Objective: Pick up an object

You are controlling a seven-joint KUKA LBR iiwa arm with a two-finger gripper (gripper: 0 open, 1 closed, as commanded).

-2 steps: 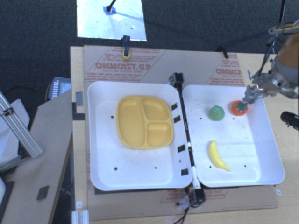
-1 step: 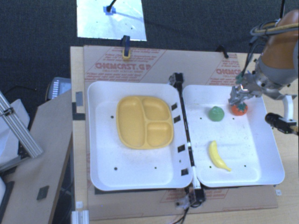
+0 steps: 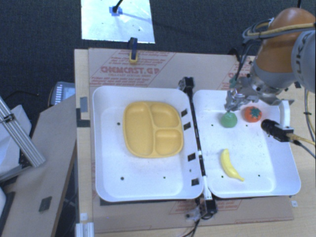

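In the right bin (image 3: 276, 181) lie a green ball-shaped fruit (image 3: 228, 120), an orange-red tomato-like fruit (image 3: 253, 114) and a yellow banana (image 3: 230, 165). My gripper (image 3: 233, 104) hangs down over the bin's far side, its tips just above and touching the top of the green fruit. The tomato lies just right of the gripper. The banana rests nearer the front, well apart from it. The fingers are small and dark against the bin.
The left bin (image 3: 108, 181) holds a yellow divided plate (image 3: 152, 129). A black divider with clips (image 3: 193, 132) runs between the bins. The arm's orange band (image 3: 284, 33) and grey wrist loom over the right bin's far right corner.
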